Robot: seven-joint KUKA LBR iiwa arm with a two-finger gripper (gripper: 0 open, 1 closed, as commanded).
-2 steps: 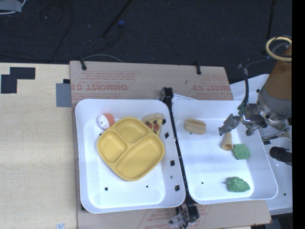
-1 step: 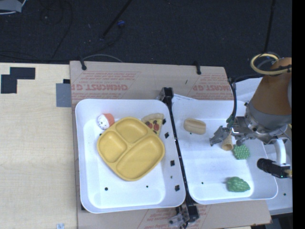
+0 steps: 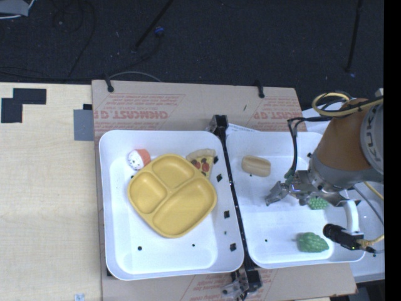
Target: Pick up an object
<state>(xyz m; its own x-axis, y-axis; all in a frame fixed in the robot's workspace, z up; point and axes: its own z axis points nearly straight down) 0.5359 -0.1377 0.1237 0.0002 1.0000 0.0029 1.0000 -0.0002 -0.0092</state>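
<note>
Pincer spread, nothing between fingers, low over right bin. You want bread roll near far rim: centre above, drop straight, then pinch.

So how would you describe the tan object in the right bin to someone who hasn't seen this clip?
Take the right bin, the one the arm reaches into. Near its upper left corner lies a tan bread-like piece, apart from the gripper. It is the bin's only tan item; the green toy lies near the lower right.
</note>
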